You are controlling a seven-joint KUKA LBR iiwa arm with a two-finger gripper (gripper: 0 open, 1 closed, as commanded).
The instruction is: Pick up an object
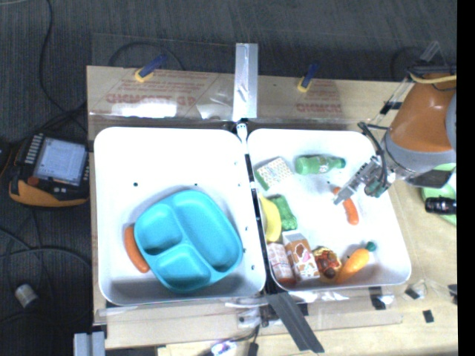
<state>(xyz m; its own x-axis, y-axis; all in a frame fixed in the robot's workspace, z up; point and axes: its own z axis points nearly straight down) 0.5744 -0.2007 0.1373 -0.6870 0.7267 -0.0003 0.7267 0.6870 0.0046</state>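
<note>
My claw (361, 182) is hanging over the right side of the right white bin (326, 141), just above a small orange sausage-shaped toy (352, 212).

I cannot tell how my claw is set. Around it I am seeing a green plastic bottle (319, 165) toward the far wall, a yellow banana (272, 221) by the divider, and an orange toy carrot (355, 262) near the front right corner. A blue three-compartment plastic tray (188, 239) is sitting in the left white bin (119, 154).
</note>
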